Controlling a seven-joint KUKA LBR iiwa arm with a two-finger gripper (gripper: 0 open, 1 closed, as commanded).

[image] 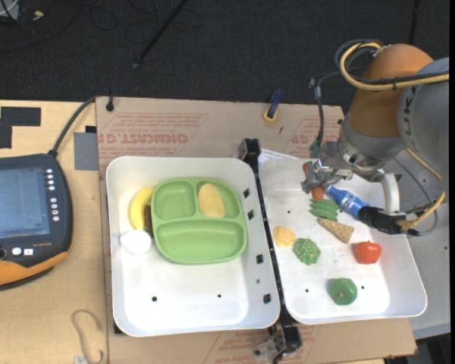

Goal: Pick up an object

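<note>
The green apple (342,290) sat nearest in the right bin (409,298). Farther back the carrot (323,205) lay right under my end effector (315,180), slanting down to the right. I could not tell my grip.

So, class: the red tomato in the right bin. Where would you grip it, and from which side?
Grip the tomato across its round middle, coming straight down from above. It looks evenly rounded, so any finger direction should work, and it sits apart from the cone and green apple, leaving room around it in the right bin.
</note>
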